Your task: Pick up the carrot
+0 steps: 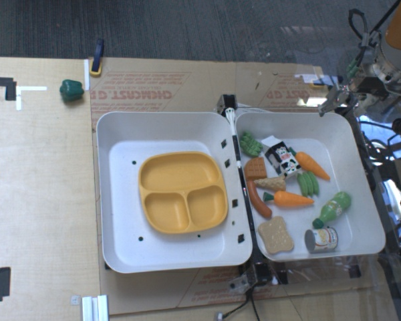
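I am watching the two-finger gripper [337, 103], grip state I cannot tell, hovering at one o'clock above two crowded orange plastic carrots [294, 198], risking grabbing a neighbour.

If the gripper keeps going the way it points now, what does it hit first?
The gripper sits at the right bin's back right corner, pointing roughly down and left. Likely it meets the bin's rim or bare floor first, short of the nearer carrot. Depth is unclear from this view.

Yellow divided plate [183, 192] in left bin [113, 199]; sausage [258, 200], bread slice [275, 235], tin can [321, 239] in right bin [367, 206]
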Controlling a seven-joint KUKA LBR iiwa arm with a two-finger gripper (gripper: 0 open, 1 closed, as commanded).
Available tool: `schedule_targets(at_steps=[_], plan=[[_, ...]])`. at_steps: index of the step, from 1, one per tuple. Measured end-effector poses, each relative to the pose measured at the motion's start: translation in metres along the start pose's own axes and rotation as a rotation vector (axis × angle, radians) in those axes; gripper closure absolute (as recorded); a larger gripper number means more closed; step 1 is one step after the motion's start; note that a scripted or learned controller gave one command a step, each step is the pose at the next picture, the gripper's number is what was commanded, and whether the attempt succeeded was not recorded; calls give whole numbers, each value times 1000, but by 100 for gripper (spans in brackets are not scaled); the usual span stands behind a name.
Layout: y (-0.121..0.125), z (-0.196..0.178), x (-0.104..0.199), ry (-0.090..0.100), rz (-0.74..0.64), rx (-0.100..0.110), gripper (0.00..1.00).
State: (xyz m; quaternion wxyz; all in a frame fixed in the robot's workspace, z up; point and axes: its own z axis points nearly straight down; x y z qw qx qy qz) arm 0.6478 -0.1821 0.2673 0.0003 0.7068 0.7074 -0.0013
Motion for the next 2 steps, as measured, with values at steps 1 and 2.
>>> schedule_targets(at_steps=[1, 2], plan=[[-40, 165, -7, 2, 168, 2, 0], [-39, 155, -8, 0, 167, 1, 100]])
